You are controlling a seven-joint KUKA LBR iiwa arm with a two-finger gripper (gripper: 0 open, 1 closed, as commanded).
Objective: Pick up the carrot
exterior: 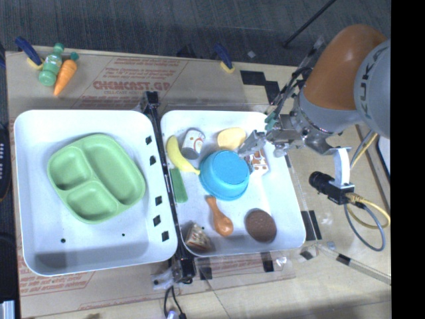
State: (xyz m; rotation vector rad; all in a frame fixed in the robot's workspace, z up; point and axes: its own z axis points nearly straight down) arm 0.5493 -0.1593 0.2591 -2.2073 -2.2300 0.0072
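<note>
Pincer: my gripper (255,145) hangs over the right bin's (287,198) far right corner, beside the blue bowl (226,174); whether it is open or closed I cannot tell.
Carrot: carrot (64,76) lies outside both bins on the cardboard (133,78), far left corner, touching a green toy (49,70).
Surface: left bin (26,198) carries a green divided plate (96,177).
Edges: I see bare white floor along the left bin's near wall.

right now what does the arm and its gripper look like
The arm is smooth grey with a rounded orange band above the wrist and dark lettering along its grey link. Thin dark cables run down to a small gripper of grey metal with dark parts.
</note>
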